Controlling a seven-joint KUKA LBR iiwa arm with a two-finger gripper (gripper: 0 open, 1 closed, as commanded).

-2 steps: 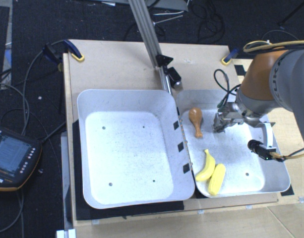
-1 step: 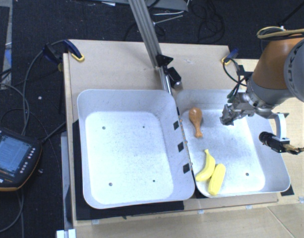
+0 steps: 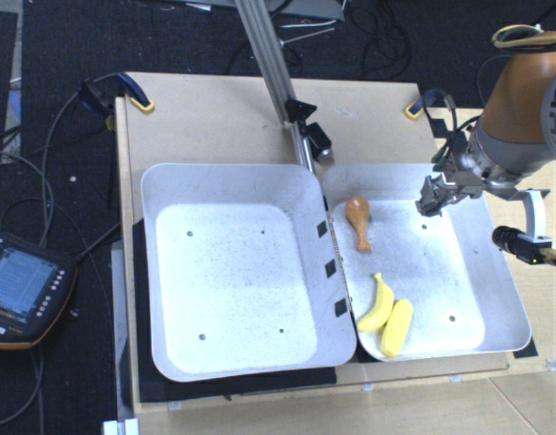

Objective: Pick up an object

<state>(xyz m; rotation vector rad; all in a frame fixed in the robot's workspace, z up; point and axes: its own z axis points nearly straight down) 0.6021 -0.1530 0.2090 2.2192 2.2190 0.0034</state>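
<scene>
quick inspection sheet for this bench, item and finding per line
surface: wooden bench bearing a left white bin and a right white bin, side by side
job's things: drumstick toy, banana and yellow piece, all in the right bin near its left wall
clutter: nothing seen
grippers: gripper above the right bin's far edge, apart from the toys
cables: black cables on the floor to the left
surroundings: handheld pendant on the floor, clamps at the bench's far corners
</scene>
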